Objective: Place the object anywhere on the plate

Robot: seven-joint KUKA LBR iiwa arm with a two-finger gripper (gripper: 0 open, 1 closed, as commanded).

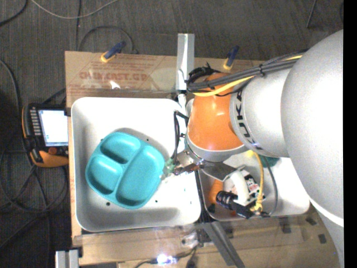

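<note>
Camera view, plate [126,170] mid-bin [83,216], margins around

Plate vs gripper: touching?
Cannot tell. In the camera view the gripper sits right at the teal plate's right rim, but the slant angle shows neither clear contact nor gap.

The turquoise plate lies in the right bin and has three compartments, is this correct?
Not quite. The camera view shows the turquoise plate lying in the left bin, not the right one. The rest holds: it has three compartments.
</note>
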